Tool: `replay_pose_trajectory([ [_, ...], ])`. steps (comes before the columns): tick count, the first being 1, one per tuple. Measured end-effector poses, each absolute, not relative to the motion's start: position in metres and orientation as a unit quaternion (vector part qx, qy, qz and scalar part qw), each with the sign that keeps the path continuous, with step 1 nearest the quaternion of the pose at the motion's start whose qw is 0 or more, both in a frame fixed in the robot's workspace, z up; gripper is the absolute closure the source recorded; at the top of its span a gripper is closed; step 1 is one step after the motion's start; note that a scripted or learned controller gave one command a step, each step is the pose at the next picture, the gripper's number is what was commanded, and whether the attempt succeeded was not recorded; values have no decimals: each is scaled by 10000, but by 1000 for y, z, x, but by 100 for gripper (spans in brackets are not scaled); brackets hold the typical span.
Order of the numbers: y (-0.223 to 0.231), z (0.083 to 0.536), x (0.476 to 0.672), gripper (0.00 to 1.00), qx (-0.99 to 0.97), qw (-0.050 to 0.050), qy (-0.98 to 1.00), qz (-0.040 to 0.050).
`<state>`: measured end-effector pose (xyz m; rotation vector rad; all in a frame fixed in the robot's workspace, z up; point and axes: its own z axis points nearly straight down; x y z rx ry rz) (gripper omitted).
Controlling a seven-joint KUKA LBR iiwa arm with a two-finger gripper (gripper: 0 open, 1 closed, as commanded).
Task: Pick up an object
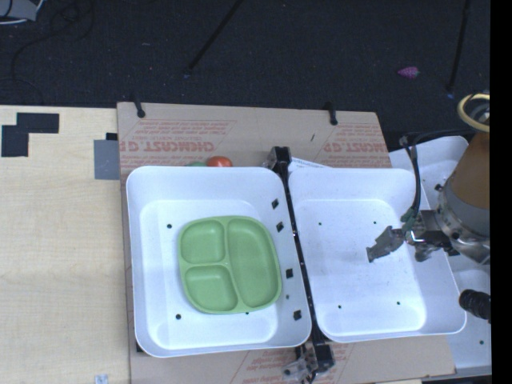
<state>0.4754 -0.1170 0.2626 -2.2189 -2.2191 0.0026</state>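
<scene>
- Stretching across the 9 o'clock side of the view as a pale wooden bench top (56, 254), with dark floor and loose cables beyond it toward 12 o'clock.
- Lying flat under both bins as a brown printed cardboard sheet (240, 138), showing past their edges at 12 and 6 o'clock.
- Sitting on the cardboard toward 9 o'clock as the left white bin (152, 190), touching its neighbour along a dark clipped seam.
- Sitting just beside it toward 3 o'clock as the right white bin (352, 190), showing a speckled white floor.
- Reaching in from 3 o'clock as the grey arm (472, 182), its orange band showing above the wrist, over the right bin's 3 o'clock rim.
- Resting flat at the centre of the left bin as a green three-compartment plate (230, 264), well apart from the arm.
- Hovering over the 3 o'clock part of the right bin's floor as the gripper (382, 246), pointing toward 9 o'clock, gripping nothing visible; impossible to tell whether released or clenched.
- Peeking out behind the left bin's 12 o'clock rim as a small red round object (219, 162), on the cardboard.
- Lying on the dark floor toward 1 o'clock as a tiny purple scrap (409, 72).
</scene>
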Motion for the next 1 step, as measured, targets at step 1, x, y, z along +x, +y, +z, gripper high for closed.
replay_pose_trajectory([
  [1,-116,219,478,0,-7071,38,-7071,22],
])
